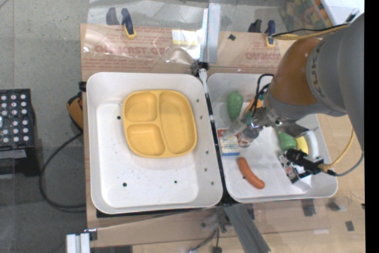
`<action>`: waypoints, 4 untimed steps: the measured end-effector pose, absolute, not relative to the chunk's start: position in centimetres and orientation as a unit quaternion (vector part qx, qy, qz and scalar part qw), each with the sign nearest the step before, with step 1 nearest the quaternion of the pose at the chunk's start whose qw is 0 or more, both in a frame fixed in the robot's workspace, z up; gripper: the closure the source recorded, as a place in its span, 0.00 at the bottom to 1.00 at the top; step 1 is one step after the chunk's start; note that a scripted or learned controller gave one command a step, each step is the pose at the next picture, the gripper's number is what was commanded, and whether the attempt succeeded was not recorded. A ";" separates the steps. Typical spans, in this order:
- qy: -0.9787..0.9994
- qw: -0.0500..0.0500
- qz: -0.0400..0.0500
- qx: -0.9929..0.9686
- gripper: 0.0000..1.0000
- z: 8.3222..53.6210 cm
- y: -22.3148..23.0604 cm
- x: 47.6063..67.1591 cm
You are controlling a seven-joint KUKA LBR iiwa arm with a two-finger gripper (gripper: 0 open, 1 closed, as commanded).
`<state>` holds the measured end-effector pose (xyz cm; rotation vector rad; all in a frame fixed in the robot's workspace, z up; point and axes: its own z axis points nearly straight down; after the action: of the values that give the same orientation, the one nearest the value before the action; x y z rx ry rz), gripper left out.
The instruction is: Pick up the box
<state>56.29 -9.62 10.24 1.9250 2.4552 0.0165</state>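
Box [228,140]: small, white w/ red print, lies flat in right bin [269,186] near its left wall, just under the hand [251,130]. Its long axis can't be made out; part is hidden by the hand. Can't tell if the hand is apart or together, nor if it touches the box.

Tabletop [142,50]: brown board w/ clear plastic sheet clamped at the back; grey speckled floor [41,38] around it.

Right bin also holds a green veg [235,104] behind the box, an orange sausage [251,173] in front, and a green piece [287,141] by a yellow piece [302,144] to the right. Left bin [112,183]: yellow 3-compartment plate [160,122].
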 end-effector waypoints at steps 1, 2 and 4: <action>0.761 0.010 0.007 0.648 0.00 10.2 -9.5 55.7; 0.776 0.011 0.006 0.631 0.00 10.2 -9.7 54.0; 0.608 0.005 0.009 0.794 0.00 10.1 -9.3 51.0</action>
<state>50.98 -9.31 10.10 2.4847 1.9043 0.0274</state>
